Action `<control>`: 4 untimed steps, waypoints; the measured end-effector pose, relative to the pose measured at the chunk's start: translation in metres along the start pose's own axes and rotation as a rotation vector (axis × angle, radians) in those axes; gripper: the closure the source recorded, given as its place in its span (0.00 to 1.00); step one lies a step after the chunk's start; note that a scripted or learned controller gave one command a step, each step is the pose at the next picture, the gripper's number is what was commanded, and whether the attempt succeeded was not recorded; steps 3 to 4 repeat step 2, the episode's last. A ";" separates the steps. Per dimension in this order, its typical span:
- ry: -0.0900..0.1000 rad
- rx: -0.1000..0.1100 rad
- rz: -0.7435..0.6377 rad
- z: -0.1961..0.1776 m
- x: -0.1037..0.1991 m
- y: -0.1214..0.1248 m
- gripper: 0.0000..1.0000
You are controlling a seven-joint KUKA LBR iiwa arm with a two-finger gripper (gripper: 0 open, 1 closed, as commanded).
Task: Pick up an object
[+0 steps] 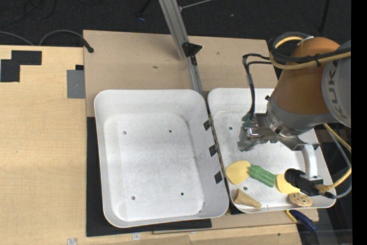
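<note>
Item: yellow-and-green toy (261,175), in right bin (226,101), near front wall.
Handling, my judgement: light, likely soft plastic or rubber, somewhat slippery. Best hold across narrow green middle, not bulbous yellow ends.
Position: lies just in front of pincer (251,138), offset a little toward arm side; apart, not touching.
Pincer: hovers over bin middle; open or closed, I cannot tell.
Also in right bin: tan cone (246,198), round biscuit (300,199), both along front wall, both small, probably light.
Left bin (149,158) alongside.
</note>
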State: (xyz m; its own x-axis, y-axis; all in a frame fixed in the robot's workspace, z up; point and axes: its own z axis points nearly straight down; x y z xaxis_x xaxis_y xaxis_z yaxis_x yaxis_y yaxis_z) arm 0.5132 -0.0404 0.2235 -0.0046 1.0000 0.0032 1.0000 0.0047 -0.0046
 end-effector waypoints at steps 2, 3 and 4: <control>0.000 0.002 0.000 0.003 0.095 -0.022 1.00; 0.000 0.002 0.000 0.003 0.095 -0.022 1.00; 0.000 0.002 0.000 0.003 0.095 -0.022 1.00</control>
